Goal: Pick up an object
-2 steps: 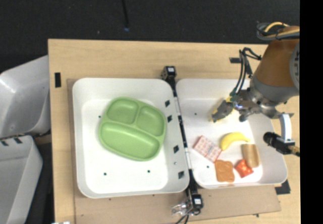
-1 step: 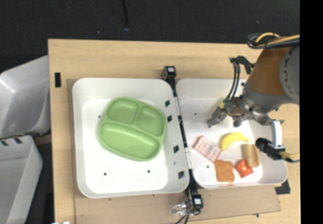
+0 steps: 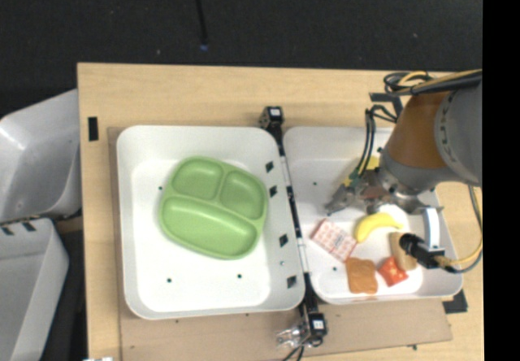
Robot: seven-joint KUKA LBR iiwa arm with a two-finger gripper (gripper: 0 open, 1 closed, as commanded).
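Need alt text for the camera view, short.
The grey arm reaches from the right over the right bin, above a banana, a pink-checked packet and orange and red pieces. A green divided plate lies in the left bin.

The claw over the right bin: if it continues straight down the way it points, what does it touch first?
Most likely the banana, which lies just beneath the claw; the pink packet sits further left. Depth is unclear from this slanted view, so it might reach the bin floor beside the banana.
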